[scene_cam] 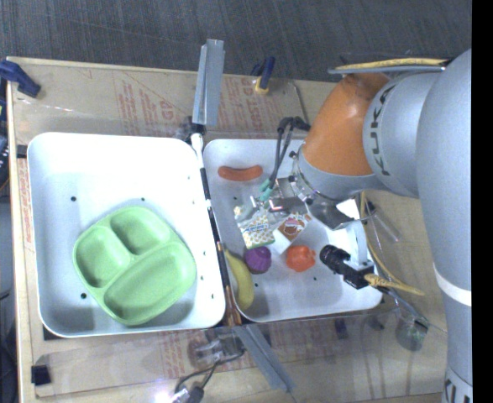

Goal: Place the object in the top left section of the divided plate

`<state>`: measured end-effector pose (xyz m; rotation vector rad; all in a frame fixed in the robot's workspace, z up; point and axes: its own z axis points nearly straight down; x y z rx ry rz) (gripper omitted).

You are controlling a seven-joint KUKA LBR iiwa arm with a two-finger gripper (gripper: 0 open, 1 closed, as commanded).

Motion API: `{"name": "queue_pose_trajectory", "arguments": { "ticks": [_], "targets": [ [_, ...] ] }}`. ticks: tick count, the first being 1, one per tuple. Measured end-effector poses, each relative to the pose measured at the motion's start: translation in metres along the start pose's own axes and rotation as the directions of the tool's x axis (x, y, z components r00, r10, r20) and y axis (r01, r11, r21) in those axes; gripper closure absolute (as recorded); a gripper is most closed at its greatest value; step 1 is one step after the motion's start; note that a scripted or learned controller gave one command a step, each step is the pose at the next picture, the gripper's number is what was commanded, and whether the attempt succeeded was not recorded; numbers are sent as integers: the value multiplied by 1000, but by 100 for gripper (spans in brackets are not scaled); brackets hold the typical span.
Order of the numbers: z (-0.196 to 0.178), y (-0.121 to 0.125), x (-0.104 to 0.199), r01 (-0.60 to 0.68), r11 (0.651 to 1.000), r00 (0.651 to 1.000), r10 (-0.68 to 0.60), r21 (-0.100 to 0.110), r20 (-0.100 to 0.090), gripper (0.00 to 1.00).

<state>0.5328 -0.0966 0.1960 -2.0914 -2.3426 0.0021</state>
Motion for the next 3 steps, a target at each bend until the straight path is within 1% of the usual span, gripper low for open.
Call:
{"name": "queue_pose_trajectory", "arguments": {
  "ticks": [1,2,3],
  "targets": [
    [-9,9,82,125,992,992,-125,2,-2,100],
    [6,-12,152,302,953,953,-302,4,-2,100],
    [-1,-2,225,566,825,825,-566,1,0,100]
  ]
}}
